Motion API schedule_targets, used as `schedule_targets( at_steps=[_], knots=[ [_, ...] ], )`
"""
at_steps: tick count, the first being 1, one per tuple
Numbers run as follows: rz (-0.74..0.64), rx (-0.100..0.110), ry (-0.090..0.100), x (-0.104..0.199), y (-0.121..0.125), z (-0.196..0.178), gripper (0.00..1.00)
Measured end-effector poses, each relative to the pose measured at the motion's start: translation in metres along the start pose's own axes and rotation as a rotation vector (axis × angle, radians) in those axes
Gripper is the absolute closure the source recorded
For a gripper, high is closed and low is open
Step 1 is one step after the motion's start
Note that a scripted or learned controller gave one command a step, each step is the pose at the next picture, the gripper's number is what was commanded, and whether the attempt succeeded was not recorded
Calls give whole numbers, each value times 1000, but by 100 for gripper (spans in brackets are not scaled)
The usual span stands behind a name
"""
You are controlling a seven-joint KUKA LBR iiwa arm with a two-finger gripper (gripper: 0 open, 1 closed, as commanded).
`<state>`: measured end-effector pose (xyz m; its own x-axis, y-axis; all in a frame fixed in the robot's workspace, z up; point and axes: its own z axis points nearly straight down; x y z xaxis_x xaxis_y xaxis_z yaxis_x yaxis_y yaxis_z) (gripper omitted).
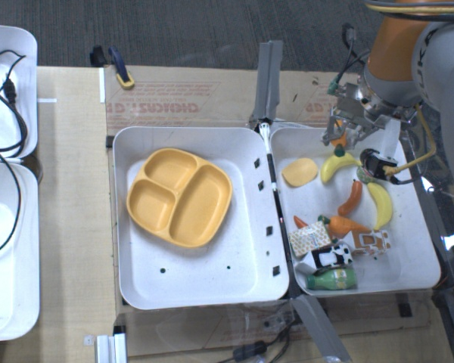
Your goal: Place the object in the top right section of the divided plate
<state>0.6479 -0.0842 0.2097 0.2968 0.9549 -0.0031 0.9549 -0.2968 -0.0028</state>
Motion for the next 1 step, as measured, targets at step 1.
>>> schedule_targets(
  at_steps=[1],
  knots=[
    [-12, 1, 1, 55, -72, 19, 100]
  ],
)
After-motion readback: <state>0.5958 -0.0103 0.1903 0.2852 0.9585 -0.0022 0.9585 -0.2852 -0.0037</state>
